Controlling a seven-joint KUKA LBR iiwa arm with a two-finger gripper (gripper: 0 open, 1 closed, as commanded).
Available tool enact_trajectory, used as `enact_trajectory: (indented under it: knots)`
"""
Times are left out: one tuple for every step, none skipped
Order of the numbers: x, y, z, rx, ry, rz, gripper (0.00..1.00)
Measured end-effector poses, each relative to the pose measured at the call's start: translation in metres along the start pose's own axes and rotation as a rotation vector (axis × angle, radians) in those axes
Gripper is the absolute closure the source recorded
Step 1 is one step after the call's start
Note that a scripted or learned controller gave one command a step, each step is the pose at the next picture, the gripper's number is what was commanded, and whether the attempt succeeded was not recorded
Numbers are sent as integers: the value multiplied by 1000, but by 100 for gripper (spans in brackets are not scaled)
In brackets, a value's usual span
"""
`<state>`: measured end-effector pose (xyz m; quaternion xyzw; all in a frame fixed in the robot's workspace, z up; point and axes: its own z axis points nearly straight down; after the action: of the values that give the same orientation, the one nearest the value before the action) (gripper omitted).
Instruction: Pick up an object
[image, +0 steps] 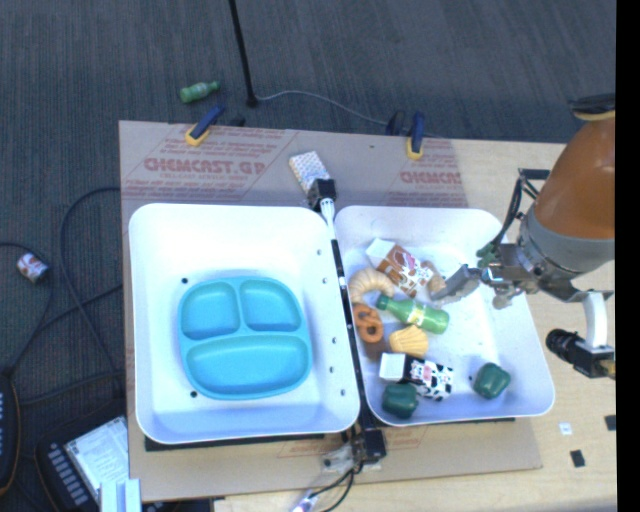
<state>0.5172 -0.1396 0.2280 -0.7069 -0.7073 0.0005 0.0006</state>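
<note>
The arm reaches in from the right edge of the frame, orange band up top, grey wrist below, and its gripper hangs over the upper middle of the right bin. Whether that claw is spread or pressed together, I cannot tell from this angle; nothing shows between its tips.

Just left of the gripper sits the pile of toy food. A green bottle lies tilted across the centre of the heap, a croissant curls beside the bin's left wall, and a brown-and-white packet lies above them. Below, a pretzel hugs the left wall, a yellow piece sits under the bottle, and a black-and-white cow-patterned toy lies near the lower rim. A dark green cup sits at the lower left of that bin, and a second green object lies apart at lower right.

Over in the left bin, a blue divided plate rests flat in the middle.
</note>
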Motion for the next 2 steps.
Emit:
enact_trajectory:
  knots:
    - [-18,39,127,-1,0,0,0]
    - [2,87,141,-6,-2,0,0]
